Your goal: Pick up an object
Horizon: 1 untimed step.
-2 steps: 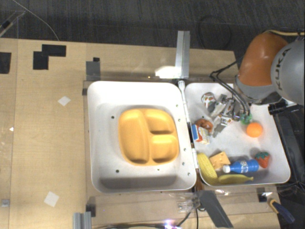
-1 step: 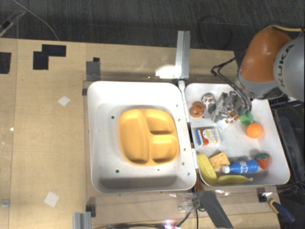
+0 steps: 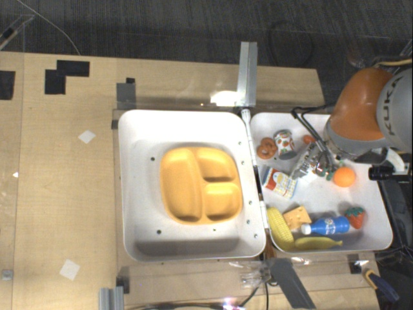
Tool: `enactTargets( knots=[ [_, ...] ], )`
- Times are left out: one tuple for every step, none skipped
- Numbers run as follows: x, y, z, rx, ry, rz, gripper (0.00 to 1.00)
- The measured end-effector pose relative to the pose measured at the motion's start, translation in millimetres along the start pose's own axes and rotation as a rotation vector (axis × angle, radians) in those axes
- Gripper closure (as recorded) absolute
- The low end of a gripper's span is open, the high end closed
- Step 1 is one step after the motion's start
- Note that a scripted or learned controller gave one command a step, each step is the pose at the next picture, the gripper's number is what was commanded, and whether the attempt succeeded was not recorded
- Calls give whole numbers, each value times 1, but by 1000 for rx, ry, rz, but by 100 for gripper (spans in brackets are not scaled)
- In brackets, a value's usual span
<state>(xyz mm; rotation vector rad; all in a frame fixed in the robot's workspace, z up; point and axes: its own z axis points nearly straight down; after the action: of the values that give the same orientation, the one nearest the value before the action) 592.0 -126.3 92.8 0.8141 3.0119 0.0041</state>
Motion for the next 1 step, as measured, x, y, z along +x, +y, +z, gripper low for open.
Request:
enactTargets(
  knots=[
    [-18,-65,-19,7,10,270,100]
  ],
)
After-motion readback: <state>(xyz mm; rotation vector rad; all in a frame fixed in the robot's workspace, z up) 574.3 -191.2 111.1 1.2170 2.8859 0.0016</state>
